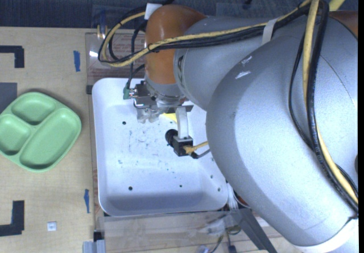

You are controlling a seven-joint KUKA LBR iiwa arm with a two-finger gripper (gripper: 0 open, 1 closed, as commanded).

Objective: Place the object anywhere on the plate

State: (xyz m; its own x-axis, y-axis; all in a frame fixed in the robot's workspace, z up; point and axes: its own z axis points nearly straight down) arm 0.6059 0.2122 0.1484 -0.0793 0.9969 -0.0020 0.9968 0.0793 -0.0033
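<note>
Gripper (149, 114) low in white bin (114, 189), yellow object (169, 115) just beside (partly hidden)

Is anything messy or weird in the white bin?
Yes. The bin floor has bluish scuffs and dark specks, like wear. A bit of something yellow peeks out under the arm, too hidden to identify. The green plate looks fine.

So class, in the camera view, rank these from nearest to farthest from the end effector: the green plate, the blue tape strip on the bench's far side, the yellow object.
1. yellow object, beside the end effector
2. blue tape strip, far left
3. green plate, left bench
</note>
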